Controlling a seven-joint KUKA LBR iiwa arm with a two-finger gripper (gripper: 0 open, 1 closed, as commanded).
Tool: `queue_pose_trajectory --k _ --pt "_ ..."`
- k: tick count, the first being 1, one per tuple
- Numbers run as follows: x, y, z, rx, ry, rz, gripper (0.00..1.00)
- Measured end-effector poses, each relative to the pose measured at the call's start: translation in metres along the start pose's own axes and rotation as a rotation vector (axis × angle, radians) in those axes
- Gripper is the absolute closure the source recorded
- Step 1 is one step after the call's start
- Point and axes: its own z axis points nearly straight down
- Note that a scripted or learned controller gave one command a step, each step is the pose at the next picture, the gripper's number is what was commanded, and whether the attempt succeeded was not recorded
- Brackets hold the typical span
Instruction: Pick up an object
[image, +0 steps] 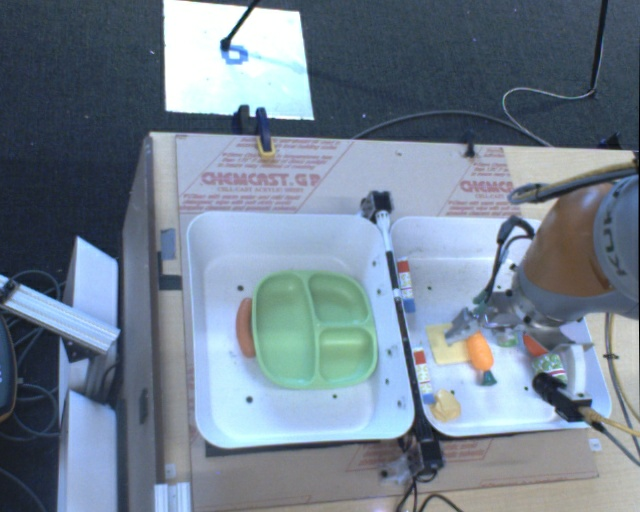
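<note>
Carrot (481, 354) in rt bin (440, 240), touching just below gripper (478, 322); finger state can't tell.

Pretty clearly a robotics lab setup, not anyone's kitchen. The worktop (300, 170) is covered in a sheet of protective paper printed "CHEMCAST GP", with two white bins (290, 235) fixed side by side on it. Loose cables (560, 95) trail over dark carpet (80, 100), and a grey-and-orange industrial arm (580, 250) reaches in over toy food like a plastic carrot (481, 355).
</note>
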Motion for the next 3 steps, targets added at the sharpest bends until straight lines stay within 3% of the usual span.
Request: queue_pose_trajectory --k 1,2,3 --pt "-0.001 0.002 -0.012 -0.006 -0.002 -0.001 1.00" --pt "-0.001 0.002 -0.012 -0.006 -0.001 -0.001 0.00" --pt "0.002 0.057 0.020 -0.004 -0.001 -0.003 0.00"
